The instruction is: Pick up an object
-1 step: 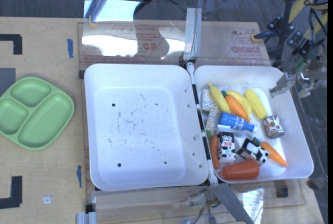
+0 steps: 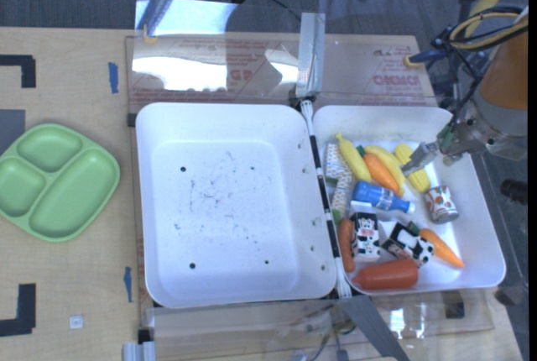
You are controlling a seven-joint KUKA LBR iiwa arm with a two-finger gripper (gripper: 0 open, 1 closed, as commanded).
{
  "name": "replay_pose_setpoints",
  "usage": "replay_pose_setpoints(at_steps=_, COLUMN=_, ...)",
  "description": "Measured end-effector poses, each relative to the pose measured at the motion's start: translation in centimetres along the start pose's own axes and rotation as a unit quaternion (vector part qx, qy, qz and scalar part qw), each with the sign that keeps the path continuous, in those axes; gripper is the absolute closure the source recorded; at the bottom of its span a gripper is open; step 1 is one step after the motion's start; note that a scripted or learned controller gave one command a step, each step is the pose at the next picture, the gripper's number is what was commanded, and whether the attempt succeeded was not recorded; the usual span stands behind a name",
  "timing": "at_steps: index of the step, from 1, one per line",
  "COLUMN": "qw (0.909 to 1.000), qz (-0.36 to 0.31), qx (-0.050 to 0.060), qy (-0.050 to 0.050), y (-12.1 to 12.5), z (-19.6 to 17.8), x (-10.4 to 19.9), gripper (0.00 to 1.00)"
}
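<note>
Camera view has the claw [image 2: 424, 156] at about three o'clock, low over the upper part of the right bin [image 2: 485, 221], its grey fingers [image 2: 418, 154] slanting down and left from the wrist; whether the claw is spread or pressed together I cannot tell, and nothing shows between them. The tips sit just beside a yellow corn cob [image 2: 414, 175], at the claw's six o'clock. At its nine o'clock lie an orange carrot [image 2: 382, 172] and a yellow banana [image 2: 351, 156], close together. Further toward seven o'clock a blue and white bottle [image 2: 380, 198] lies on its side. At five o'clock from the claw a small red and white can [image 2: 440, 203] rests near the bin's right wall. Lower still, toward six o'clock, are a black and white cow figure [image 2: 409, 243], a second carrot [image 2: 442, 248] and a red pepper-like piece [image 2: 385, 274] along the bin's bottom edge. The left bin [image 2: 164, 183] sits at the centre of the bench [image 2: 67, 65]. At nine o'clock of the bench a green divided plate [image 2: 55, 180] lies well apart from both bins
</note>
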State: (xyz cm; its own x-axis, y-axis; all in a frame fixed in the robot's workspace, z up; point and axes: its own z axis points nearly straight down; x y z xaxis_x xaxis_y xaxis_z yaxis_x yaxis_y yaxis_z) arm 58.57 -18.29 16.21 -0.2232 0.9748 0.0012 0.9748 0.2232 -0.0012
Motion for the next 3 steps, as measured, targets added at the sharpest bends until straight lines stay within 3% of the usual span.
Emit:
replay_pose_setpoints(at_steps=1, qw=0.9876, qz=0.157, qx=0.0, qy=0.0, y=-4.7, z=-2.0, x=-1.4, gripper=0.0)
replay_pose_setpoints(at_steps=2, qw=0.987, qz=0.16, qx=-0.002, qy=-0.001, y=0.0, z=7.6, x=-0.1, gripper=0.0)
replay_pose_setpoints(at_steps=3, qw=0.987, qz=0.16, qx=-0.004, qy=-0.002, y=0.2, z=6.5, x=-0.2, gripper=1.0)
